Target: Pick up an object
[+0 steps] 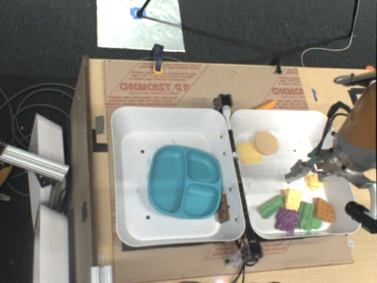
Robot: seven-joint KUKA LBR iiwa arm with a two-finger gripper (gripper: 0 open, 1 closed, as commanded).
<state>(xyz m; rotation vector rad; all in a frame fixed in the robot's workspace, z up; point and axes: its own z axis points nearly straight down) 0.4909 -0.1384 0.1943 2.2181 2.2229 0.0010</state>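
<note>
Your gripper (301,168) hangs over the right shallow white bin (294,119), reaching in from the right edge, and you cannot tell from this angle whether it is released or clenched; nothing is visibly caught in it. Just beside it to the right lies a small yellow-orange block (313,182). Below it, along the bin's near side, you have a cluster of toy foods lying close together: a yellow block (292,198), a green pickle-shaped piece (272,207), a purple bunch of grapes (287,219), a green ridged piece (306,214) and an orange waffle-like square (323,210). Up and to the left sit a tan round cookie (266,142) touching a pale yellow square slice (249,153). The left white bin (132,125) holds a teal divided plate (184,181). Both bins rest on the cardboard-covered surface (177,78).
</note>
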